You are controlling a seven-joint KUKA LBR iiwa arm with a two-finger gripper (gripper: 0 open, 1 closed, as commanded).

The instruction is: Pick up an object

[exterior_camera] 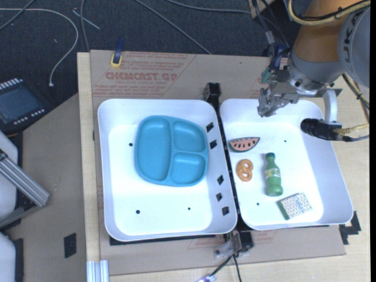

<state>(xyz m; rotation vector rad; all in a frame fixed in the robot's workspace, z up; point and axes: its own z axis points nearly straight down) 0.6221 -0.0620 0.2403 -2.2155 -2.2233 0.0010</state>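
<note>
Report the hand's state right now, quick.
Hand: over the top edge of the right-hand shallow white bin; open or shut cannot be told, and nothing shows in its grip.

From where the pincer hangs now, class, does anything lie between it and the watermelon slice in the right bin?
Nothing visible does. The pincer hangs over the far part of the right bin, and only bare white floor separates it from the watermelon slice. The pretzel and green bottle lie beyond the slice.
</note>
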